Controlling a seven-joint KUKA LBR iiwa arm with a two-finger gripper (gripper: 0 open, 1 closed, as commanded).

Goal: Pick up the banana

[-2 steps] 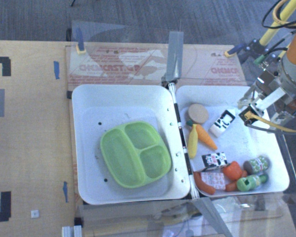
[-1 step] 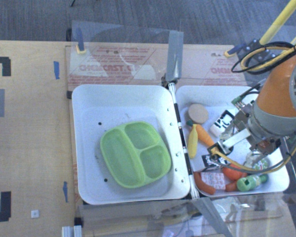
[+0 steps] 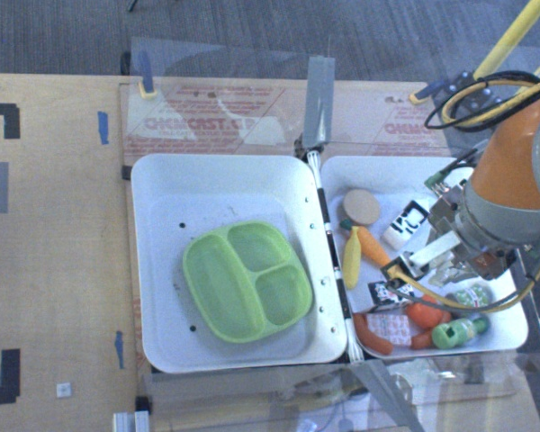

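Right white bin (image 3: 513, 327): banana (image 3: 351, 257), unreadable black-and-white labels, fingers' (image 3: 398, 274) state unclear.

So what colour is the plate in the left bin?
Light green: the divided plate, seen clearly in the camera view.

Glossy green plastic plate (image 3: 247, 280) — smooth white plastic bins (image 3: 153, 241), matt wooden bench (image 3: 45, 268)
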